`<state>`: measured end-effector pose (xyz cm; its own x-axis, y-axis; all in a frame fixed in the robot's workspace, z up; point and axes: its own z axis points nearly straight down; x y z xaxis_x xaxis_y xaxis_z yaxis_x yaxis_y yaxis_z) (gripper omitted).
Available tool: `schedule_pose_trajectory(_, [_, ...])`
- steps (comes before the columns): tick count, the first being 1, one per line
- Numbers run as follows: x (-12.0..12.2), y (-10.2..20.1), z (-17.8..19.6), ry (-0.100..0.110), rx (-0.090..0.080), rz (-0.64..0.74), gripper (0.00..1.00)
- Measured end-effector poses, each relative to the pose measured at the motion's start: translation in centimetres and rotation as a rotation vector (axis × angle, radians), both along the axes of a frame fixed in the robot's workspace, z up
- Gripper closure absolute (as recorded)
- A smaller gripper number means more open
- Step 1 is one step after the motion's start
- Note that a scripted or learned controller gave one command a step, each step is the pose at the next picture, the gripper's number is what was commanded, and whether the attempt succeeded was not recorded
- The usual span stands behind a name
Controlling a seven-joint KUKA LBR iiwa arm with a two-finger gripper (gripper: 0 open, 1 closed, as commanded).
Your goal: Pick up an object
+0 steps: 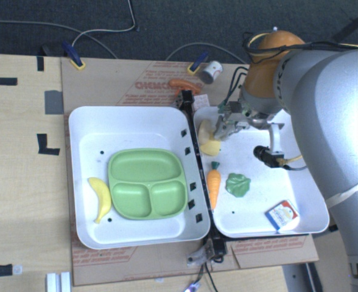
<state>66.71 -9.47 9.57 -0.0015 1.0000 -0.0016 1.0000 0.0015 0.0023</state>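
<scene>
The right bin (301, 187) holds a pale yellow fruit-like piece (210, 146) near its left wall, an orange carrot (214, 186), a green leafy lump (238, 184) and a small red, white and blue box (282, 215). My gripper (220, 128) hangs low over the bin's upper left corner, just above and to the right of the pale yellow piece. I see nothing lifted in it. The wrist and arm hide part of that corner.
The left bin (81, 132) carries a green divided plate (147, 183) and a yellow banana (101, 198) beside it. A black clip divider (194, 157) runs between the bins. Cables (276, 157) trail from the wrist over the right bin.
</scene>
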Motion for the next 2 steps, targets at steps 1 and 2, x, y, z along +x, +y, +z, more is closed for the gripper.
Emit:
schedule_pose_trajectory(1, [-8.86, 4.19, 8.91, 0.002, 0.002, 0.001, 1.0])
schedule_pose_trajectory(2, [-8.92, 4.15, 8.83, 0.004, 0.002, 0.0, 0.0])
